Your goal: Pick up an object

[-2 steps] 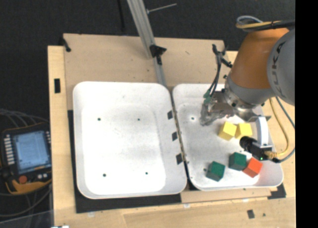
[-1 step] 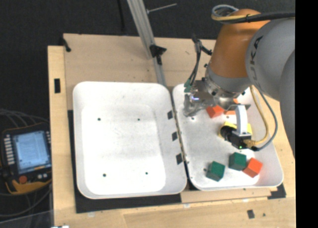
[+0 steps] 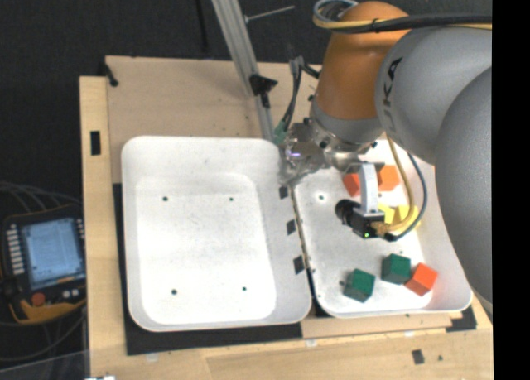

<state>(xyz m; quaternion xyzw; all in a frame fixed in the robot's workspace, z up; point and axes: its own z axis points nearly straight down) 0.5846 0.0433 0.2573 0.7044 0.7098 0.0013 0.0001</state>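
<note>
Camera view: 5 small blocks lie in the right bin [image 3: 325,229], 2 green and 3 orange. The left green block [image 3: 359,285] and right green block [image 3: 396,268] sit near its front edge, with the orange-red block [image 3: 422,279] just beside the right one. The 2 orange blocks [image 3: 387,176] farther back are partly hidden by the arm [image 3: 431,80]. The gripper [image 3: 296,157] hangs over the rim shared with the left bin [image 3: 207,229]; whether it is open or closed cannot be told.

- The far right part of the right bin [image 3: 327,204] is covered by the arm [image 3: 431,64].
- The left orange block [image 3: 353,182], the right orange block [image 3: 387,177] and the yellow block [image 3: 397,214] are partly hidden behind wrist parts.
</note>
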